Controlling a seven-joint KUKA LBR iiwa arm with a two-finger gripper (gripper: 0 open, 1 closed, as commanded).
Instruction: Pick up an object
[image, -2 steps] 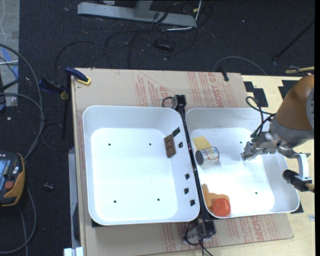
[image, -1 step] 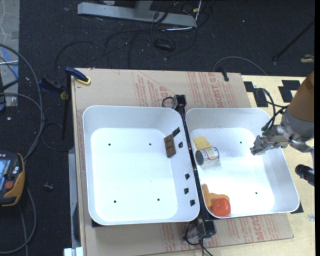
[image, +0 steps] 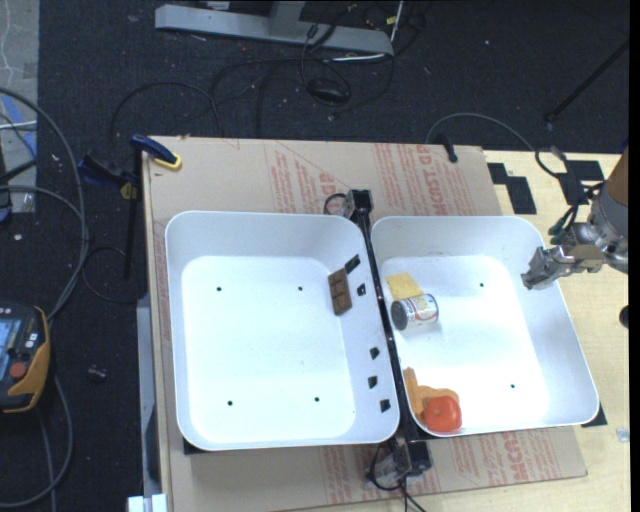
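Observation:
In the right bin (image: 520, 330) a small silver can (image: 415, 311) lies on its side near the left wall, touching a yellow block (image: 403, 286) just behind it. A red-orange tomato-like object (image: 441, 411) rests in the near left corner with an orange piece (image: 418, 387) beside it. My gripper (image: 540, 271) hangs over the right bin's far right rim, well to the right of the can. Nothing shows between its fingers.
The left bin (image: 260, 330) holds a brown chocolate-bar-like piece (image: 341, 292) against its right wall. Black clips (image: 377, 350) line the divider between the bins. Cardboard lies under both bins, and cables run behind on the dark floor.

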